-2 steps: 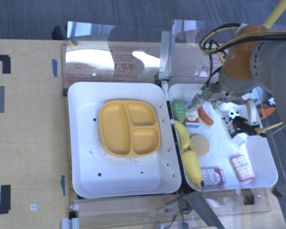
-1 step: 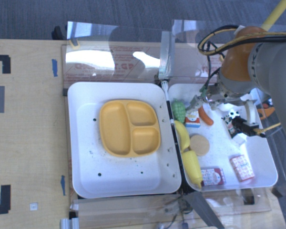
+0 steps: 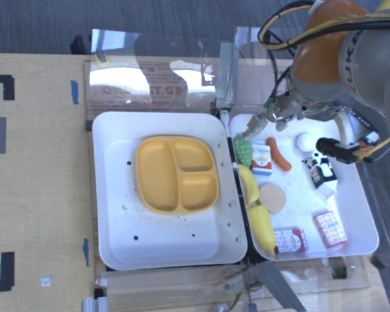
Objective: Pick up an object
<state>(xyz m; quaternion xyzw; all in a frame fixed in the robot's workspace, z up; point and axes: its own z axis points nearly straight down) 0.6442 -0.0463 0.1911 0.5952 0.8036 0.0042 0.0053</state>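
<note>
Approach step: pincer [image 3: 257,123] hung over right bin's [image 3: 363,207] far-left corner, finger state untellable, nothing held; next needs descent onto green item [image 3: 243,152].

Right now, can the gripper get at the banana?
Probably yes. The banana lies uncovered along the right bin's left wall, with the gripper above that bin's far end. The wall and the cookie crowd it.
</note>
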